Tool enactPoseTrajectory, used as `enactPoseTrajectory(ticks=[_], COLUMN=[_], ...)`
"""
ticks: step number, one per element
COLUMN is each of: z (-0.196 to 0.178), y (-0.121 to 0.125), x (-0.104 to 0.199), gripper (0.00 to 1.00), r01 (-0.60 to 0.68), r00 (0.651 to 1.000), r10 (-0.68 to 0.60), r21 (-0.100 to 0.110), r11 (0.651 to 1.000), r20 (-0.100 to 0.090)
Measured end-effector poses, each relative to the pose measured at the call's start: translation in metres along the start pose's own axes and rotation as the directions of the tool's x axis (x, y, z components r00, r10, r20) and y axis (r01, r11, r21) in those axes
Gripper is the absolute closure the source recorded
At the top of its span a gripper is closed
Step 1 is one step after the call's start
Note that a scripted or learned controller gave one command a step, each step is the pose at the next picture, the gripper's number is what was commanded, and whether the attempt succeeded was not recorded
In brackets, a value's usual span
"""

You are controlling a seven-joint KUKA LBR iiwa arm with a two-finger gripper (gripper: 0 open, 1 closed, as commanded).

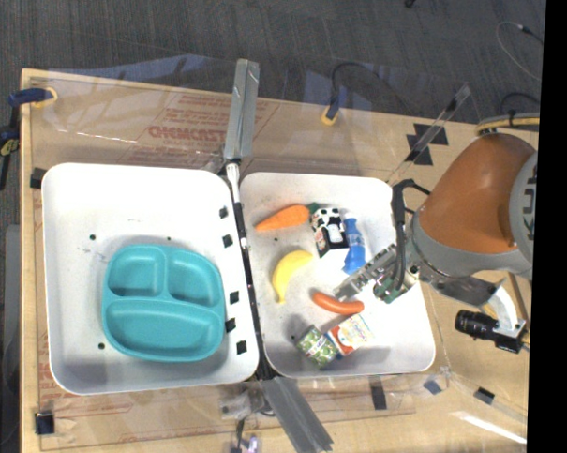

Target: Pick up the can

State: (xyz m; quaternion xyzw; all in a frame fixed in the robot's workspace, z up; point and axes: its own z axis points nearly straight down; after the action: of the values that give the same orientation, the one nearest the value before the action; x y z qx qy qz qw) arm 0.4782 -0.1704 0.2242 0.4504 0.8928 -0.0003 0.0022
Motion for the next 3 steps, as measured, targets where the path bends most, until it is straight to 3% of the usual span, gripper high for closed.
enactPoseTrajectory(ticks=[1,2,3], z=[0.130,0.075,0.063], y=[-0.017,-0.001,-0.020], x=[-0.021,-0.001,-0.027], gripper=[0.00,0.00,0.00], r01=[0.427,0.789,0.961], r00=[0.904,0.614,0.275], r10=[-0.427,-0.789,-0.961], r21=[0.000,-0.002,-0.002], r11=[0.904,0.614,0.275], r20=[-0.004,0.001,0.001])
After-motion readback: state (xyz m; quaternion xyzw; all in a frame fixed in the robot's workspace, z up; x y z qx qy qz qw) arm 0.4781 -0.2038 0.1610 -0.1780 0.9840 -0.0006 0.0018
